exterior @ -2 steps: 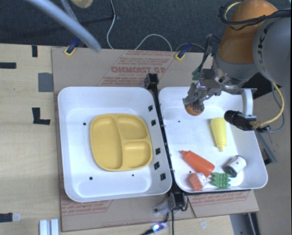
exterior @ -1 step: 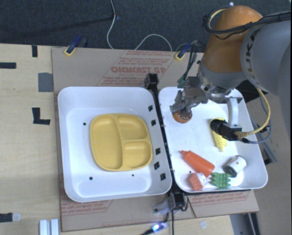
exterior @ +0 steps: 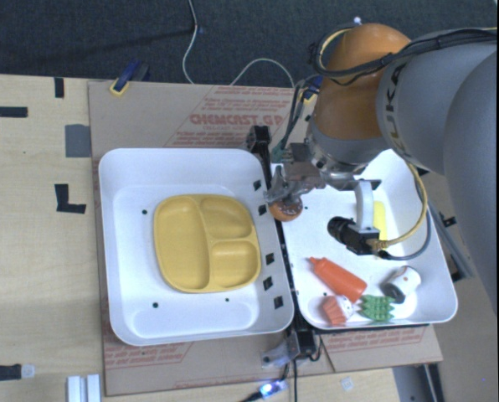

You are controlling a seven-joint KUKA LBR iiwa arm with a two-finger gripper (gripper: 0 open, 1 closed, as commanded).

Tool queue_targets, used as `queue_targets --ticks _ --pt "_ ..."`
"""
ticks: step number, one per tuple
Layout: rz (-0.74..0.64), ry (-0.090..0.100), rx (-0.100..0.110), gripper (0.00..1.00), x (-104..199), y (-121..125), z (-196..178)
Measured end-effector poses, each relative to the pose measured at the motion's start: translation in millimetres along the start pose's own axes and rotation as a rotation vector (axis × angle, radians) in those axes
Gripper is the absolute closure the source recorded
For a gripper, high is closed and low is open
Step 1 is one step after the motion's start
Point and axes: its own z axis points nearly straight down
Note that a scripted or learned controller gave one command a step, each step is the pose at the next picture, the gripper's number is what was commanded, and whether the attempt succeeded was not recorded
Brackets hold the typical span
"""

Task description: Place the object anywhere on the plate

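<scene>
Setting: we identify a robotics laboratory test cell, not a home or shop.
Manipulator: an industrial arm (exterior: 417, 99), grey with an orange band, reaches in from the right with exposed cables looped at its wrist.
Work surface: we see a desk (exterior: 32, 224) of pale wood carrying black tape markers (exterior: 65, 198) and a cardboard sheet (exterior: 224, 111) with red print.
Fixtures: two shallow white bins (exterior: 120, 174) sit side by side on the cardboard, joined by black clips.
Test props: a yellow sectioned plate (exterior: 206, 241) and small toy food pieces (exterior: 337, 279) lie in the bins.
Floor: dark carpet (exterior: 82, 15) with a loose white cable (exterior: 191, 40).
</scene>
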Motion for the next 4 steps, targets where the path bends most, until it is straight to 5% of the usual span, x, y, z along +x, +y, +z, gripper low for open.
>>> queue_targets --ticks 2,3,4 --pt "-0.001 0.0 0.001 1.0 93.9 -34.9 20.7" --pt "0.002 0.0 -0.003 1.0 105.7 -43.9 1.0" --pt "0.003 -0.001 -0.002 0.0 104.8 -44.0 2.2"
